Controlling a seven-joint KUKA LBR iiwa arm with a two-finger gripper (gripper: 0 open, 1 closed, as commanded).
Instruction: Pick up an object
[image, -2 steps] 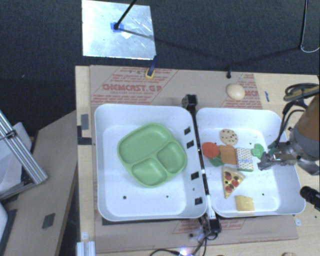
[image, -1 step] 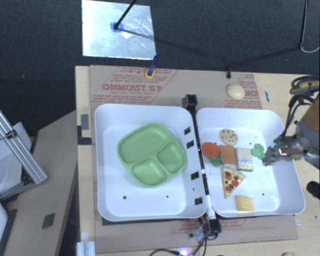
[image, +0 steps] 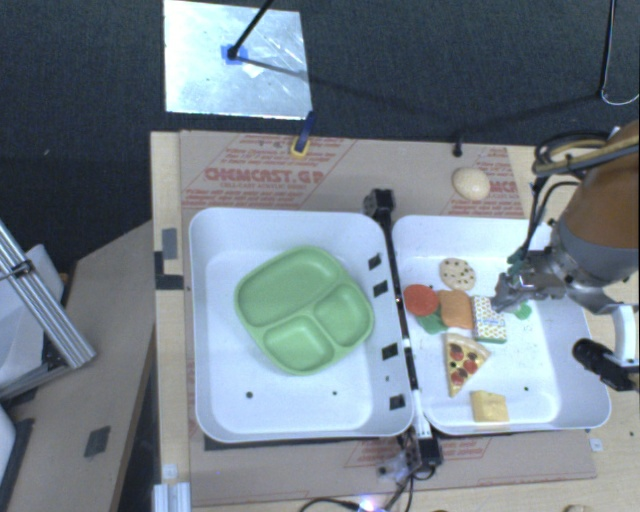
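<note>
The right bin (image: 540, 232) holds several toy foods: a chocolate-chip cookie (image: 457, 272), a red tomato slice (image: 421, 299), an orange bread piece (image: 457, 310), a speckled white block (image: 489, 320), a pizza slice (image: 463, 360) and a yellow cheese wedge (image: 489, 407). A green leafy piece (image: 432, 324) peeks out below the tomato. My gripper (image: 508, 292) hangs low over the right bin, just right of the bread and above the speckled block. A small green piece (image: 522, 311) lies right by its tip.
The left bin (image: 215, 240) holds a green three-compartment plate (image: 303, 309). A beige egg-like ball (image: 471, 182) rests on the cardboard behind the right bin. A black divider with clips (image: 393, 300) runs between the bins. The arm's grey body (image: 600, 240) overhangs the right bin's far right.
</note>
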